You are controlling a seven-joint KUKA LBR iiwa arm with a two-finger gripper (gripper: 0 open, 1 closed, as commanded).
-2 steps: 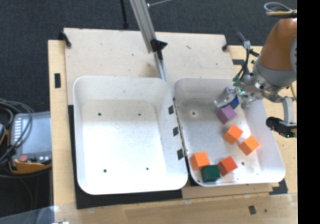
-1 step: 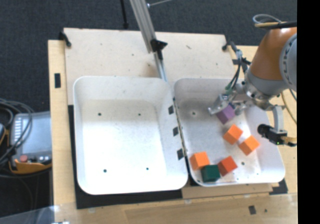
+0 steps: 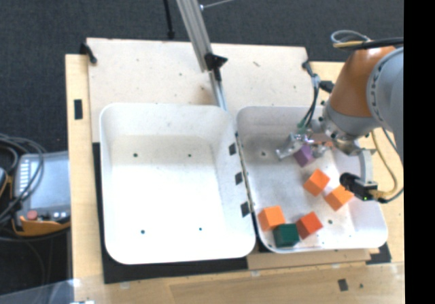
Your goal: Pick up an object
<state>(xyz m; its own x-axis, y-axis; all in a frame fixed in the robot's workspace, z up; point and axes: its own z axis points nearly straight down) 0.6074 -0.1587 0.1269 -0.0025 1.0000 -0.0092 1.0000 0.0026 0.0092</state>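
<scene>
Gripper point(image 3: 301, 148) beside purple block point(image 3: 306, 154); no legible writing.

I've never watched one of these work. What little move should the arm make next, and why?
Probably a short, slow lift straight up. The gripper sits right at the purple block in the right bin, but whether it grips is unclear; rising would show, without bumping the orange blocks nearby.
</scene>
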